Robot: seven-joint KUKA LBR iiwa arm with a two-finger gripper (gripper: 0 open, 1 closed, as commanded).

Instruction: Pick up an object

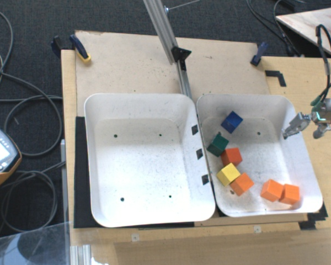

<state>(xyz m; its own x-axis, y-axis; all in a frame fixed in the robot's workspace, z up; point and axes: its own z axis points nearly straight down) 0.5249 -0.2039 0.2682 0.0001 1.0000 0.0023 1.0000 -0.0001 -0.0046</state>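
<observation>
While most of the arm is cut off at the right side, its pincer (295,125) pokes in over the right rim of the right bin (265,101). It sits up high, near the bin's far right corner, and points left toward the blocks. It is small and a bit blurry, so I cannot tell if it is gripping or let go. Nothing shows between its tips.

Both white bins sit side by side on the desk (132,59). All the blocks are in the right bin. A blue block (231,121) lies near the back. Just below it is a green block (218,145), touching an orange block (231,157). Next comes a yellow block (228,174), with another orange block (241,184) right beside it. Two more orange blocks (281,192) sit together near the front right corner, well apart from the rest.

The left bin (99,109) shows small dark dots on its white floor. A grey metal pole (163,21) leans over the back of the desk.
</observation>
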